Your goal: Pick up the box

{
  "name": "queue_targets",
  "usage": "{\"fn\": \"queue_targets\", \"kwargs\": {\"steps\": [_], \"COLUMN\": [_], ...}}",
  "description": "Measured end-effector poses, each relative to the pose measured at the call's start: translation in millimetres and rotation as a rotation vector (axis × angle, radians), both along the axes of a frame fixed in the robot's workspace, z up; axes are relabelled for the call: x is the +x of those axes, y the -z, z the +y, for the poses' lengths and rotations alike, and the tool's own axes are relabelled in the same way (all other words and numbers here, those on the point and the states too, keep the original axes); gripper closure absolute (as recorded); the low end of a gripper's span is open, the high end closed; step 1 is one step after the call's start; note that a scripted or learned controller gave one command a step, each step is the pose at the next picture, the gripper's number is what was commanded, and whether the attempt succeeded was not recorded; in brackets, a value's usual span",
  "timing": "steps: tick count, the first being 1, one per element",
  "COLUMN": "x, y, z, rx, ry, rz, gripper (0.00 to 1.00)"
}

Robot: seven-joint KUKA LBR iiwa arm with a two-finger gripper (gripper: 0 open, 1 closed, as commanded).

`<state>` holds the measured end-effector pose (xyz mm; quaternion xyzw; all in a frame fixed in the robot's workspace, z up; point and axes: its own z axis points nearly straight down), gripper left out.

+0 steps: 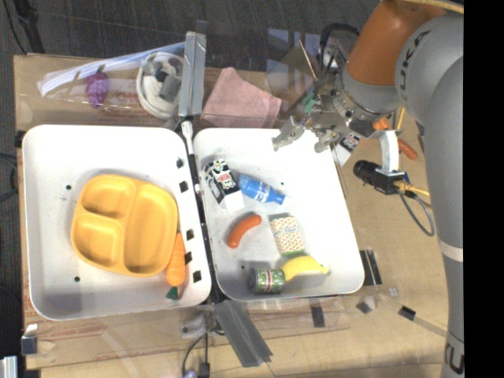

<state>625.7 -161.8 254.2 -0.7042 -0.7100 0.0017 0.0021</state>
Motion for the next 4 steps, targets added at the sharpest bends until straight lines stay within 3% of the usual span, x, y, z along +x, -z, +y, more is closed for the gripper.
{"fn": "queue_targets", "kwargs": {"steps": [1, 2, 3, 4], "x": [-75, -98, -98, -73], "y": [155, 164, 154, 69], "z": [-35, -30, -31, -44], "rx": [0.001, 0.002, 0.001, 0.0], "ry": [-0.047, -0.095, -0.098, -0.118], "rz": [0.001, 0.0, 0.001, -0.004], "gripper": [0.0, 0.0, 1.0, 1.0]}}
